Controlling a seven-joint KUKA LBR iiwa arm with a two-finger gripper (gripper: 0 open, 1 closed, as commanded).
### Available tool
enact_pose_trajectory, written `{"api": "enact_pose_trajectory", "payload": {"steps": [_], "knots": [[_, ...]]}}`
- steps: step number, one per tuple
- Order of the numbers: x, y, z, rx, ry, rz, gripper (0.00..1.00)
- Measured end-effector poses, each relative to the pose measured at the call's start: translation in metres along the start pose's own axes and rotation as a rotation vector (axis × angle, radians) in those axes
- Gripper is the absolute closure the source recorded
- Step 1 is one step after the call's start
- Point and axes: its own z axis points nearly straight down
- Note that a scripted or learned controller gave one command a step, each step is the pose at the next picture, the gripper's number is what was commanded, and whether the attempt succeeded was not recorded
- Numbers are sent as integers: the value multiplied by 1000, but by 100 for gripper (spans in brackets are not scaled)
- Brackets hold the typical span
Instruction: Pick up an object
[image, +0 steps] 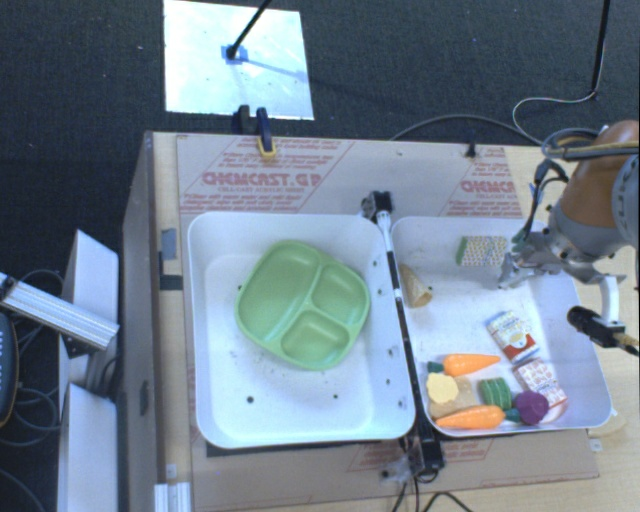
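Progress: judging by the camera view, nothing is lifted yet; every item lies on a bin floor, so approach, grasp and lift all remain.
Claw (515, 270): low over the right bin (600, 400), at its upper right part; whether it is open or shut cannot be told, and nothing shows in it.
Nearest thing: a green-patterned packet (482, 250) just left of the claw, near it but seemingly apart.
Other candidates: a red-and-white carton (511, 336) below the claw; two carrots (470, 364), a purple piece (531, 407) and other toy food well below it.
Left bin (215, 420): holds a green tray (303, 304), far left of the claw.
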Motion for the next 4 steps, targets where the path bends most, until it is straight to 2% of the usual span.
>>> {"api": "enact_pose_trajectory", "payload": {"steps": [1,2,3,4], "knots": [[0,0,0,0,0,-1,0],[-1,45,10,14,3,1,0],[-1,46,-1,15,5,-2,100],[0,46,-1,14,4,-4,0]]}}
